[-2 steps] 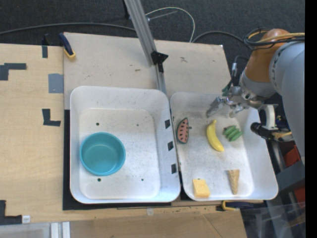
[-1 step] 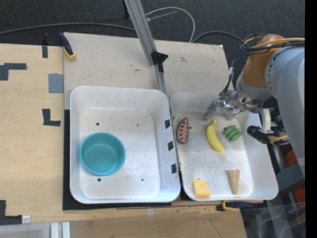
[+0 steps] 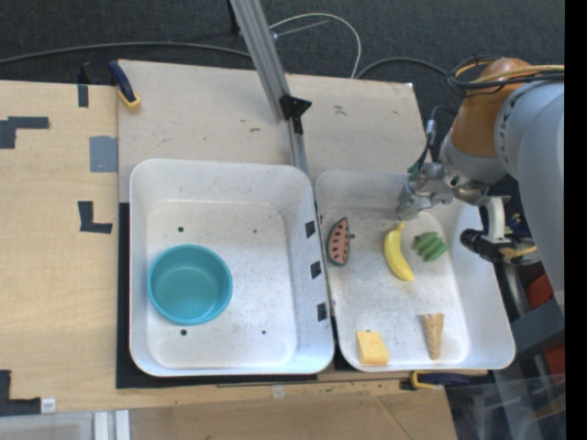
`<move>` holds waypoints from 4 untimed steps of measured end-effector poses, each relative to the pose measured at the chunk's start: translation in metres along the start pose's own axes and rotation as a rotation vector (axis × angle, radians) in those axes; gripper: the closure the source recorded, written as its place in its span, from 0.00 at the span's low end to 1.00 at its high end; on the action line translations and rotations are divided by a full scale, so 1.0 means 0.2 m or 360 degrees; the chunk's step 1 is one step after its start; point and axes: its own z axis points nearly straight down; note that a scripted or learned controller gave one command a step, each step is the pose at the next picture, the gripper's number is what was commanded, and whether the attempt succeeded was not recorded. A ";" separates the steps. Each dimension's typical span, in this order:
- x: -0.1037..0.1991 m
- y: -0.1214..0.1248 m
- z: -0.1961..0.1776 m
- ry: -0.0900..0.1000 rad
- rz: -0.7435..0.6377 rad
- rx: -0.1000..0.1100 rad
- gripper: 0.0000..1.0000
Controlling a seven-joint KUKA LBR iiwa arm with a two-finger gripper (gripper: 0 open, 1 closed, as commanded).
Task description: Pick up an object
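Note:
The right bin (image 3: 477,337) holds a watermelon slice (image 3: 338,241), a yellow banana (image 3: 397,255), a green leafy toy (image 3: 430,246), a cheese wedge (image 3: 372,348) and an ice cream cone (image 3: 433,334). My gripper (image 3: 413,202) hangs over the far part of this bin, just above the banana's top end and to the left of the green toy. It is small and partly hidden by the wrist. Nothing shows between it and the bin floor.
A blue bowl (image 3: 190,284) sits in the left bin (image 3: 147,181) at its near left. A grey pole (image 3: 266,49) slants across the back of the bench. The arm's orange band (image 3: 481,117) and a black cable fitting (image 3: 486,244) overhang the right bin's right rim.

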 end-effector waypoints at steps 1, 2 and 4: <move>0.00 0.03 -0.32 0.0001 0.0003 -0.0012 1.00; -0.03 0.00 -0.55 0.0001 0.0004 -0.0009 1.00; 0.29 0.06 -0.72 0.0006 -0.0006 -0.0001 1.00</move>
